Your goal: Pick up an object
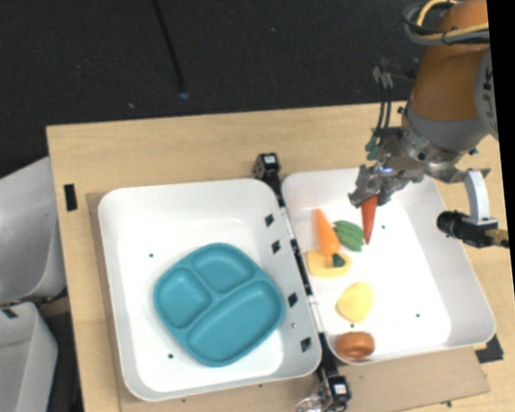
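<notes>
Wooden bench [189, 148] carries two white bins side by side. Left bin [132, 222] holds blue divided plate [217, 302]. Right bin [449, 318] holds toy food. Grey-orange arm [444, 74] reaches over right bin's far side. Gripper [371, 191] has jaws clamped on red chili pepper [368, 219], which hangs point-down above bin floor. Yellow lemon [355, 301] mid-bin. Orange carrot [325, 230] beside green piece [349, 235]. Brown round item [354, 344] at near corner.

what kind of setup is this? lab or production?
Looks like a lab grasping testbed: a wooden bench bearing two white bins, toy food such as a plastic carrot, and a blue divided plate. The tool holds a red chili.
</notes>
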{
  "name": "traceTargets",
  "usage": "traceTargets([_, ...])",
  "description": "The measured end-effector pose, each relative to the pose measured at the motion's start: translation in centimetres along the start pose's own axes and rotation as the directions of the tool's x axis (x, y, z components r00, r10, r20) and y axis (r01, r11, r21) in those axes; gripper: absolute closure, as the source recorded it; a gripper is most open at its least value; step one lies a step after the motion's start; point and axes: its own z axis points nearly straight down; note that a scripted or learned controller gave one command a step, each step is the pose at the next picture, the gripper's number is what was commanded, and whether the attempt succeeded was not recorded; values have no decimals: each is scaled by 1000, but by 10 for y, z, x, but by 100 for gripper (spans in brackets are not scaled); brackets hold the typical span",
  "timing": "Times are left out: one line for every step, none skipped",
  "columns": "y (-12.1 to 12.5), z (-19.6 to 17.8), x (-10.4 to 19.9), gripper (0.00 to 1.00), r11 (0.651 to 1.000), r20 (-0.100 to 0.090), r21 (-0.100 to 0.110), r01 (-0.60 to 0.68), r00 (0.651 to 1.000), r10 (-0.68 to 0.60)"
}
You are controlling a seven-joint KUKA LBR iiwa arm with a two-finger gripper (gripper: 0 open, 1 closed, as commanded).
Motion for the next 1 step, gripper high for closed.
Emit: traceTargets([4,12,59,100,1000,0,1,0,1000,0])
